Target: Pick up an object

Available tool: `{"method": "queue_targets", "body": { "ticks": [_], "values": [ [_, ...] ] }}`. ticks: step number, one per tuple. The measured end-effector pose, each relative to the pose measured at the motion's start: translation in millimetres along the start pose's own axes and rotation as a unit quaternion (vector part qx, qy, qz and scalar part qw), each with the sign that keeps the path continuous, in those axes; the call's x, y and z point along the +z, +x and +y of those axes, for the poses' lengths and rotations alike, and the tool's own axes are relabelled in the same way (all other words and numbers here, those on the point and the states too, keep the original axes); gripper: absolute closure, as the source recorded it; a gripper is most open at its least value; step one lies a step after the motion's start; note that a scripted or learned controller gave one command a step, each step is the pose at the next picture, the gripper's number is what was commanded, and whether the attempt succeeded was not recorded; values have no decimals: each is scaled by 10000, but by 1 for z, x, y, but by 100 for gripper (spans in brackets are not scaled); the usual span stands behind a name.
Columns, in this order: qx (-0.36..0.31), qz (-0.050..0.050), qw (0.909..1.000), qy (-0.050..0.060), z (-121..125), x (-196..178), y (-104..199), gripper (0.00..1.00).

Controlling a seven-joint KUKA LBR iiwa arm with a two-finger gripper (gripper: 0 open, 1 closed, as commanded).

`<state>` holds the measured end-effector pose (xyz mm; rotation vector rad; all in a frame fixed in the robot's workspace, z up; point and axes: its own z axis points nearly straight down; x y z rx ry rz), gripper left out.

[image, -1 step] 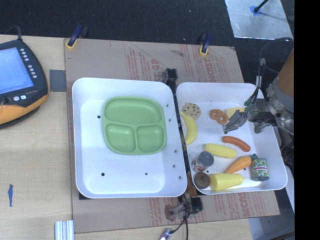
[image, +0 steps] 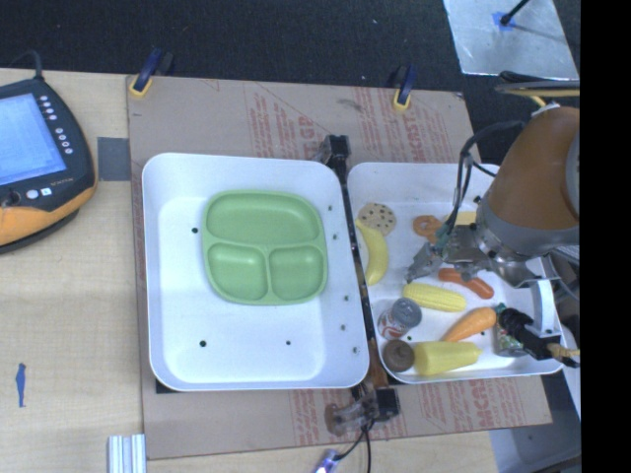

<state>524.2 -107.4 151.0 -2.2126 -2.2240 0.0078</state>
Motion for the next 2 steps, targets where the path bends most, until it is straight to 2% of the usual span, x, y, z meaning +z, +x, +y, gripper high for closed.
{"method": "queue_targets", "body": {
  "ticks": [1,2],
  "values": [
    [2,2,10000,2,21,60,-14,0],
    [7,3,10000,-8,-8,60,2,0]
  ]
}}
